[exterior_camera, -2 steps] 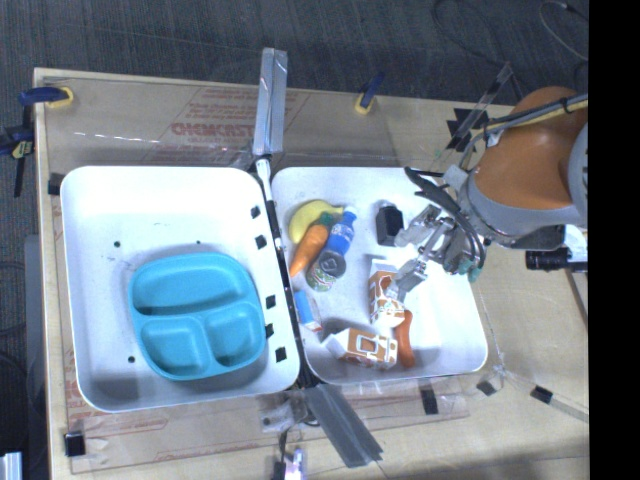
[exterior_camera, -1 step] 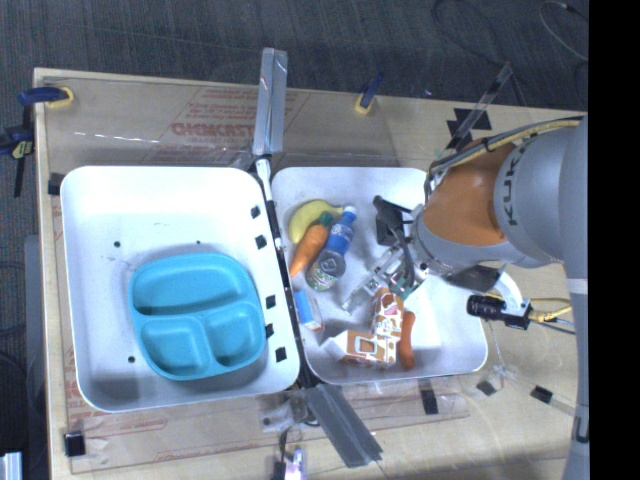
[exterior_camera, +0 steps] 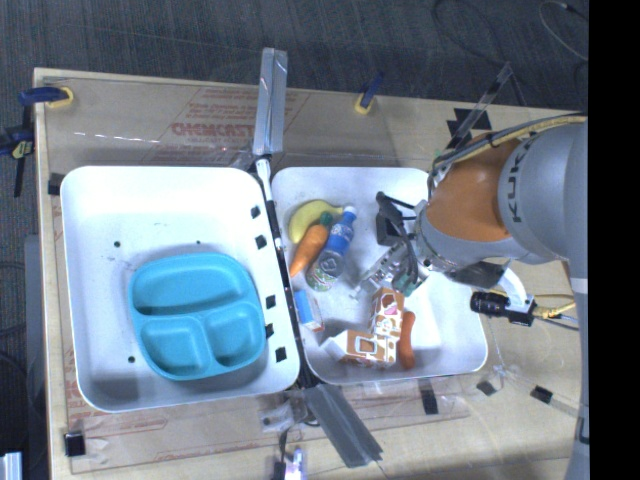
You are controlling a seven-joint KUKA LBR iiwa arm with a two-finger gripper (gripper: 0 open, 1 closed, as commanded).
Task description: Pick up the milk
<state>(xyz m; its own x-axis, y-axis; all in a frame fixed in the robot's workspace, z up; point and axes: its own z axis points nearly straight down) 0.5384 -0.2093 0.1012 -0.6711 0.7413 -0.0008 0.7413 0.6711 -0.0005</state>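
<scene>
The milk looks like the orange-and-white carton lying in the right bin, near its front. A similar patterned box lies just left of it, touching it. My gripper hangs low in the right bin, directly behind the carton's far end and very close to it. The view does not show anything held in it. The grey arm with its orange band reaches in from the right and hides part of the bin's right side.
In the right bin, a yellow fruit, carrot, blue bottle and can crowd the left side; a red sausage lies right of the carton. A blue sectioned tray sits in the left bin.
</scene>
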